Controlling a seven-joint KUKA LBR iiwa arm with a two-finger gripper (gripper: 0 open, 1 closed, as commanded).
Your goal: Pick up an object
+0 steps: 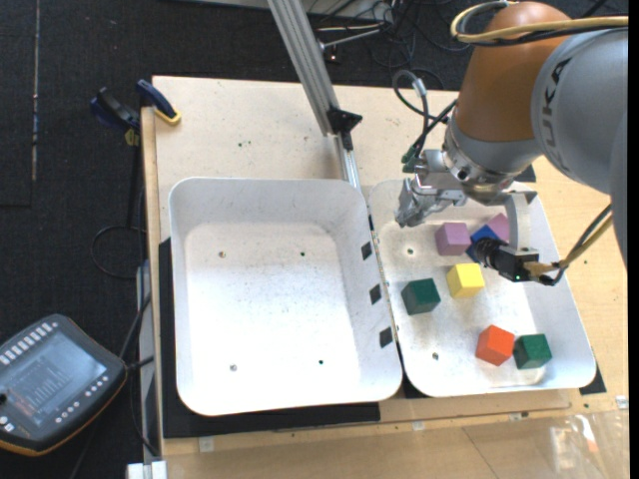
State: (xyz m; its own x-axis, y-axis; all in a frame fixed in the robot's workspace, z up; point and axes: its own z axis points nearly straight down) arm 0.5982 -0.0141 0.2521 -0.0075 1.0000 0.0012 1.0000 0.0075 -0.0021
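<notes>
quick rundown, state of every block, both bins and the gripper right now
gripper: above the right bin's far left corner, nothing seen between its fingers
purple block: lying in the right bin
blue block: in the right bin, partly hidden by the arm
yellow block: lying free
green block: lying free
orange block: beside the second green block
right bin: holds all six blocks
left bin: holds no blocks
</notes>
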